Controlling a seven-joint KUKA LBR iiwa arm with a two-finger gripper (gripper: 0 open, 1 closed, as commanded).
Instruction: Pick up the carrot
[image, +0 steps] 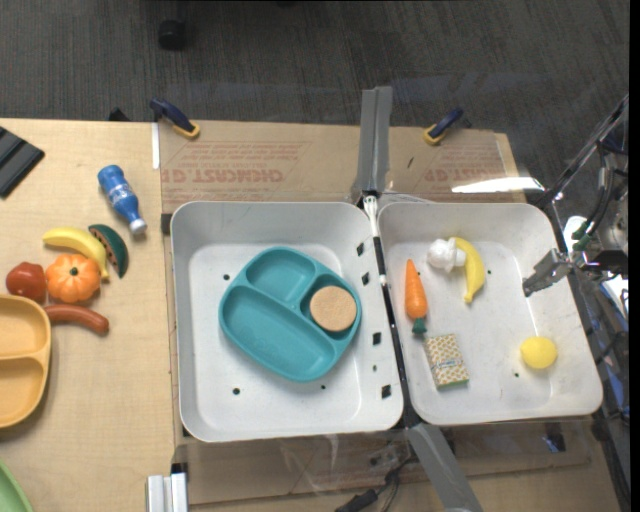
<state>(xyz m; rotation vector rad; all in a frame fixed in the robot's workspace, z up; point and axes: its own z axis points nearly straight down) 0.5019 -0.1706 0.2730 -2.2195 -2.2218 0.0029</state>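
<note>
I see the carrot (415, 291) lying in the right bin (500, 405), close to its left wall: orange, short, tapered, with a green stub at its lower end, pointing up the frame. Just below it sits a speckled sponge block (446, 360); to its upper right a banana (470, 267) touches a white lump (441, 253). A lemon (538, 352) lies lower right. Bare bin floor stretches between carrot and claw (546, 272), which hangs at the right rim; whether its fingers are apart I cannot tell.
</note>
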